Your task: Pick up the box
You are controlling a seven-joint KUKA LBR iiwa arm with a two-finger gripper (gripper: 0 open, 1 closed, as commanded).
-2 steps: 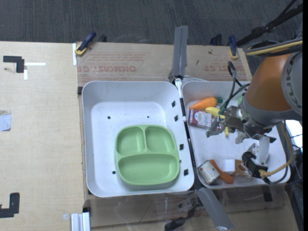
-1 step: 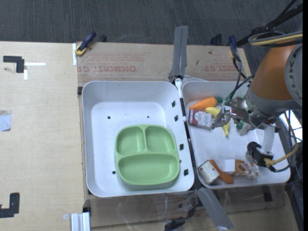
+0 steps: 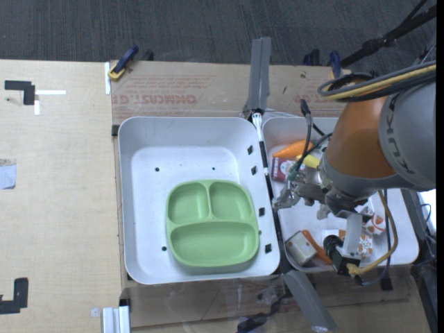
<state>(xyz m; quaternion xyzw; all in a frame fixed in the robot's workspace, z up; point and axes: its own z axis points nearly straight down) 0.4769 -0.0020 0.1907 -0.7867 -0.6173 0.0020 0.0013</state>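
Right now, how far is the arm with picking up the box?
Done: the arm has reached over the right bin, where the small items lie. In hand: its wrist hangs low above them, beside a red and white box by the divider. Left: no box shows between the fingers, so gripping and lifting remain. The green plate in the left bin plays no part.

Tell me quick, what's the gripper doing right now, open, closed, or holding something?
Gripper: cannot be told. It sits low over the right bin, with the wrist covering most of it; nothing can be seen held.
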